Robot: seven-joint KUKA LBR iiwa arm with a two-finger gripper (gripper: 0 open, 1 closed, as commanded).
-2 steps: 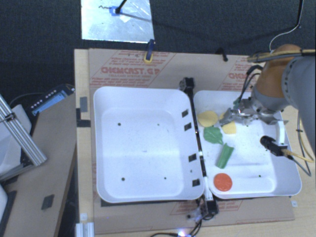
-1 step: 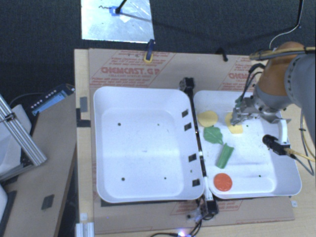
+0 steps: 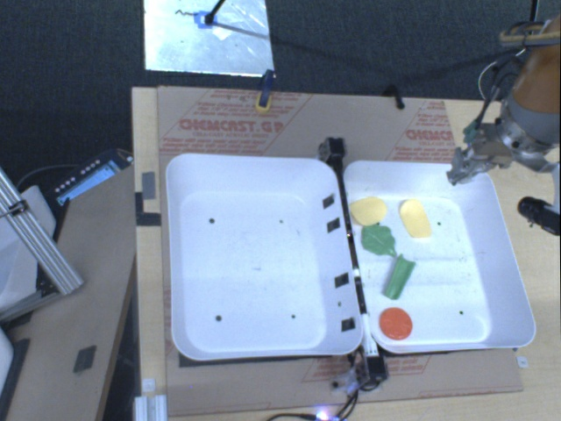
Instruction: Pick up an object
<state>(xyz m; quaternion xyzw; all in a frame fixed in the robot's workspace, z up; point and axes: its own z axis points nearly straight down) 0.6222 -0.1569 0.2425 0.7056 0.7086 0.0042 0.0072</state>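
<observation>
The right bin (image 3: 500,261) holds several small items: a yellow round piece (image 3: 368,210), a yellow oblong piece (image 3: 415,218), a green leafy piece (image 3: 378,239), a green cylinder (image 3: 399,276) and an orange-red disc (image 3: 395,324). My gripper (image 3: 459,174) hangs over the bin's far right corner, above and to the right of the yellow oblong piece, apart from every item. Nothing shows between its fingers. Its tips are small and dark against the bin rim.
The left bin (image 3: 254,253) sits beside the right one, with black clips (image 3: 337,226) along the shared rim. A shiny metal sheet (image 3: 209,23) lies at the back left. A device with a blue strip (image 3: 88,178) rests on the left side table.
</observation>
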